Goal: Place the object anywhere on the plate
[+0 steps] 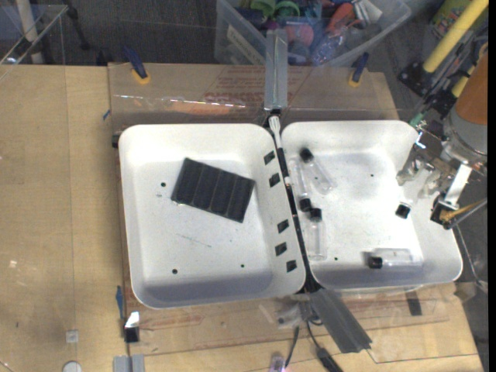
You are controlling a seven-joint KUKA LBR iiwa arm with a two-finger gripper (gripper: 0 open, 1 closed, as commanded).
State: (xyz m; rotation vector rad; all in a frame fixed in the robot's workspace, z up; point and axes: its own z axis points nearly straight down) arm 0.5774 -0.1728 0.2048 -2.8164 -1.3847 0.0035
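The plate [213, 190] is a dark, ridged rectangle lying flat in the left bin [147, 277]. Several clear plastic pieces with black ends lie in the right bin [364, 149]: one near its back left [314, 173], one along the divider [311, 211], one at the front [389, 258]. A small black block [402, 211] sits alone toward the right. My gripper [430, 186] hangs over the right bin's right side, just above and right of that block. Its fingers stand apart, open, with nothing between them.
A metal divider rail with black clips [280, 208] runs between the bins. A clear tub of coloured toys [310, 14] stands behind the bins. Cables and a yellow tube [457, 29] crowd the back right.
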